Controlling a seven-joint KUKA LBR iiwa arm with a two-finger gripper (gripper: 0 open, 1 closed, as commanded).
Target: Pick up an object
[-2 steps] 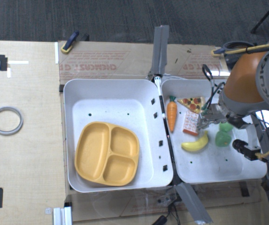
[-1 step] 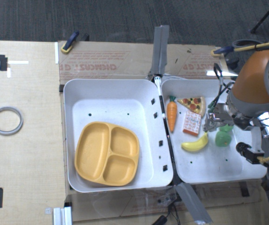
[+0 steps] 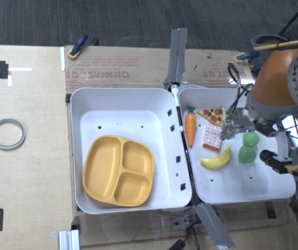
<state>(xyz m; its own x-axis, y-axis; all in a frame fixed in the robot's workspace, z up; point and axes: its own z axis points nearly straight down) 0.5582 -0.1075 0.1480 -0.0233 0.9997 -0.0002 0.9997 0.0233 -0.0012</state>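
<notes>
the gripper point(image 3: 231, 128) was seen low in the right bin point(image 3: 242, 189), just beside a red-and-white card point(image 3: 212, 137); whether it was spread or pinching could not be told. a carrot point(image 3: 190, 128), pizza slice point(image 3: 212, 115), banana point(image 3: 216, 160) and green pear point(image 3: 248, 147) were noted nearby. a yellow divided plate point(image 3: 119, 170) was recorded in the left bin point(image 3: 86, 108).

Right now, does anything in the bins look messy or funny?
Not really. The yellow plate sits a bit crooked in the left bin. The carrot, banana, pizza slice and green pear lie jumbled together in the right bin.
</notes>
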